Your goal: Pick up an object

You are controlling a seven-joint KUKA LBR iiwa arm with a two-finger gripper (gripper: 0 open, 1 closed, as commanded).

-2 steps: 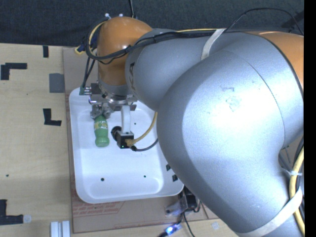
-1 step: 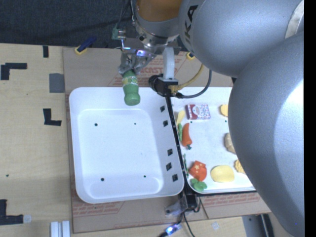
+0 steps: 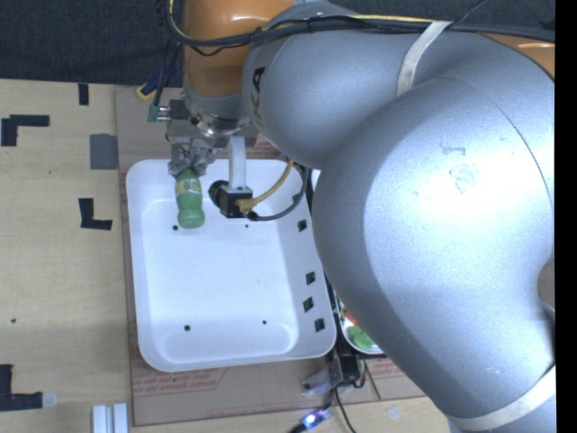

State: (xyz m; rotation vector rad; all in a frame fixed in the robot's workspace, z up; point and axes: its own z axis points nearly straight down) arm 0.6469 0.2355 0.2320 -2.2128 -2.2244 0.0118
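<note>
A green bottle point(image 3: 190, 204) with a pale label stands up-and-down over the far left part of the left white bin point(image 3: 225, 332). My gripper point(image 3: 189, 168) comes down right onto the bottle's top, and its fingers close on the neck. Whether the bottle's base rests on the bin floor or hangs just above it cannot be told. The orange band and the grey wrist sit directly above the gripper.
A black fitting with a yellow cable point(image 3: 230, 198) hangs off the wrist just right of the bottle. The big grey arm covers most of the right bin, where a green and red scrap point(image 3: 359, 336) peeks out. Wooden bench lies to the left.
</note>
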